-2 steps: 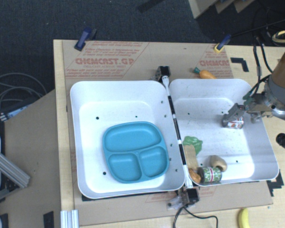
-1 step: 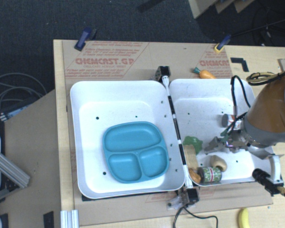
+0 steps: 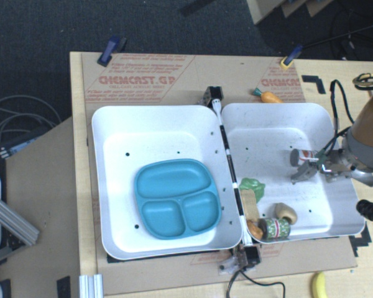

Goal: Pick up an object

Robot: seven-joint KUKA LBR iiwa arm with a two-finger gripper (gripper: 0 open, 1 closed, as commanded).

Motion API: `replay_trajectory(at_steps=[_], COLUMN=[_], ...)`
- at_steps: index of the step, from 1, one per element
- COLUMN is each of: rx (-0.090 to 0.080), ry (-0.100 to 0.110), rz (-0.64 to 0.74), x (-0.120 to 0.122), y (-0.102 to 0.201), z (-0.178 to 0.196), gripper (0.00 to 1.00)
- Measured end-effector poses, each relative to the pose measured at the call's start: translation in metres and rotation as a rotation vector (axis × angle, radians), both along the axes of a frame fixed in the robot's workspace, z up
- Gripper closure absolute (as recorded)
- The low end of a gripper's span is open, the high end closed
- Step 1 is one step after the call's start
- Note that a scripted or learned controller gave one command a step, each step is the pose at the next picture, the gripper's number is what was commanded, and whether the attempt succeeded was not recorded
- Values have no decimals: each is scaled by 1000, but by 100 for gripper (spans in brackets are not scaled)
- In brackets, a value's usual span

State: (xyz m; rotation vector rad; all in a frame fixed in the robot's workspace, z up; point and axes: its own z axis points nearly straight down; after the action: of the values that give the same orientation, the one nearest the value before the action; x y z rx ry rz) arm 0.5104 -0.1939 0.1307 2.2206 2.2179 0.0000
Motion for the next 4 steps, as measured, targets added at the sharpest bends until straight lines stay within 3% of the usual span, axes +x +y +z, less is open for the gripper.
replay_trajectory(at_steps=[1, 2, 3, 4], rx=[8, 1, 1, 1], ry=[3, 0, -1, 2], rz=[5, 4, 4, 2], x=[56, 56, 136, 135], y=[-22, -25, 1, 1], z=[-46, -35, 29, 28], gripper=[0, 100, 100, 0])
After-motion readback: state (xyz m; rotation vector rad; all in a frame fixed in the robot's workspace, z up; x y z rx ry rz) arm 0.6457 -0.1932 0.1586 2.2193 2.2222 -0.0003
